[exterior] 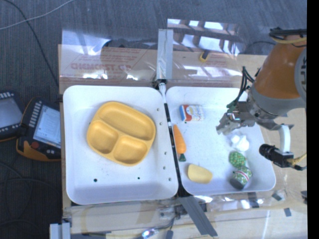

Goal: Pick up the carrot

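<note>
The tool (230, 123) is seen above the right bin (219, 97) toward its right edge, and whether it is open or closed cannot be told. Just beside it lie a white lump (241, 143), a green ball (238, 159) and a green-grey object (241, 177). The carrot (179, 141) lies against that bin's left wall, a yellow piece (199, 173) near the front edge, and a yellow tray (121, 132) occupies the left bin (79, 183).

Dark grey carpet floor (99, 9), thin cable (30, 21) trailing across it. Handheld control pendant (42, 131) lying off bench's left edge.
</note>
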`<state>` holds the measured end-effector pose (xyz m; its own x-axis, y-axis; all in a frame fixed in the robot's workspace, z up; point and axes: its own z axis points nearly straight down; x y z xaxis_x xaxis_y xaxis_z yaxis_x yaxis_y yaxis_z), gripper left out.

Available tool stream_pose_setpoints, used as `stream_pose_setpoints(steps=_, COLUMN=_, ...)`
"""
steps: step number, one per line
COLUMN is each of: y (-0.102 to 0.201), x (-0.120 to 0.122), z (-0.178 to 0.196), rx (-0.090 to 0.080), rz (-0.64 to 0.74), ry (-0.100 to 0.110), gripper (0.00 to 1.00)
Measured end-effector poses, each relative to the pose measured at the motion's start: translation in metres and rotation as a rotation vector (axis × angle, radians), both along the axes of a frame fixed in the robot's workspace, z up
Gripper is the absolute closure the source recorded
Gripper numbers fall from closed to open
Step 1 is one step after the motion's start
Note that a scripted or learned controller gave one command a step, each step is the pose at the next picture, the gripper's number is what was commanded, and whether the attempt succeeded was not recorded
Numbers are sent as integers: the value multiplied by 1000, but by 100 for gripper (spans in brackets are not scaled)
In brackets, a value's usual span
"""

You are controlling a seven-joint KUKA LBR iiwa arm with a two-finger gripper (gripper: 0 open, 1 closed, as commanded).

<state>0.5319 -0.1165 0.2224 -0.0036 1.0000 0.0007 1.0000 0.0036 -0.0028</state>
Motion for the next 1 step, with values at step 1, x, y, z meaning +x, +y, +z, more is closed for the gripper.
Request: stream_pose_setpoints(steps=1, y=17, x=-37, z=-129, rx=-1, rz=-3, ry=-12, gripper=0)
